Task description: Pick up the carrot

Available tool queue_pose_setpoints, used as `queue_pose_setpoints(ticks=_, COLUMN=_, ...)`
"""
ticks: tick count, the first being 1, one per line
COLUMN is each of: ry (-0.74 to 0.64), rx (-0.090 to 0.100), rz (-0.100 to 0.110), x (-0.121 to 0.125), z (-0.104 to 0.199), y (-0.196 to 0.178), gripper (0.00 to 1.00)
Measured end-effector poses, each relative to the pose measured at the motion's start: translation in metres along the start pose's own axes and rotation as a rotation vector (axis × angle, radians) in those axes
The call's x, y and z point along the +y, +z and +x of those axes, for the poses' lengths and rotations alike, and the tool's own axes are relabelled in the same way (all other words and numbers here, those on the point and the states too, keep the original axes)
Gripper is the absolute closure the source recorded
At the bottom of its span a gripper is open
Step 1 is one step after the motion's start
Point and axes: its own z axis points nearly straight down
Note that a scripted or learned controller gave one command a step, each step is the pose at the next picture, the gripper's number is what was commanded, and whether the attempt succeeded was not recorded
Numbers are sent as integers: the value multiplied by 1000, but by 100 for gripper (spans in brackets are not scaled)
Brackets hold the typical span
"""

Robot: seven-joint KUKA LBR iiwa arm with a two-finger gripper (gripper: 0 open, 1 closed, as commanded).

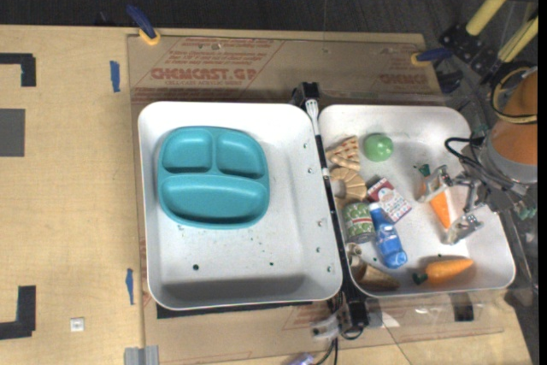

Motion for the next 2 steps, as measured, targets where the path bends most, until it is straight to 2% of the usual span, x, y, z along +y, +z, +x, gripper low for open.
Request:
queue_pose_setpoints(ticks=1, ry=-1, rx=-14, rz=6, x=0, z=-6, y=-14, gripper=100)
queue_pose_setpoints(ticks=2, ry=-17, rx=-4, rz=2, x=45, z=26, y=-2, gripper=100)
